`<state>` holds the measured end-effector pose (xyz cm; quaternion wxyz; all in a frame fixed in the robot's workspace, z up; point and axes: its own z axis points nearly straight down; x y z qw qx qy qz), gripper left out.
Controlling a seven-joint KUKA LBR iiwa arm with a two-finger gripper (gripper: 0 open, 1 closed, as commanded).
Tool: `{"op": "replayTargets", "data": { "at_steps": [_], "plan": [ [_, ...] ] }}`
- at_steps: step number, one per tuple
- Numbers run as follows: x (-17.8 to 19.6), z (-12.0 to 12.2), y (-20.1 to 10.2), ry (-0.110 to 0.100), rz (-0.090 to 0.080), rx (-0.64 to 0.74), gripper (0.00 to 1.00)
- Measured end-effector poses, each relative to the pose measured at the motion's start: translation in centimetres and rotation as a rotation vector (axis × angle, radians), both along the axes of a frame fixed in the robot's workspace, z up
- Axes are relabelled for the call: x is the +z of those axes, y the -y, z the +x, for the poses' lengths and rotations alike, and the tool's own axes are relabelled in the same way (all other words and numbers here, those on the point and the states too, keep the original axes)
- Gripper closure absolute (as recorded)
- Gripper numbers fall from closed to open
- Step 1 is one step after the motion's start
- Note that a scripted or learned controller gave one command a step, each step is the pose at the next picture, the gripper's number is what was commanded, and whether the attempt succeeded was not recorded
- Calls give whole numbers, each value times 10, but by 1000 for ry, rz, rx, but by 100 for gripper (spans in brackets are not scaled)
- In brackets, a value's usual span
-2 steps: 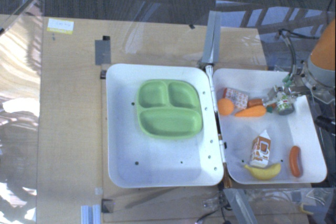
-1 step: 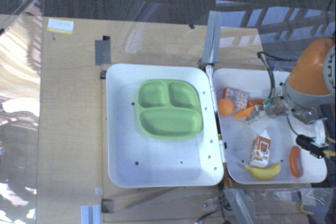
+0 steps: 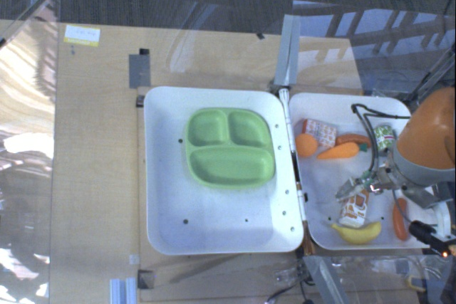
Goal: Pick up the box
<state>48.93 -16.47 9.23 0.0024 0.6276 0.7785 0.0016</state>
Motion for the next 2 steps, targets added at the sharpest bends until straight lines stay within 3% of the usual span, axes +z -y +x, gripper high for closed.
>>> {"op": "replayTargets", "data": {
  "at_steps": [1, 2],
  "plan": [
    [-3, 2, -27, 10, -4, 47, 0],
    [10, 6, -27, 21, -6, 49, 100]
  ]
}}
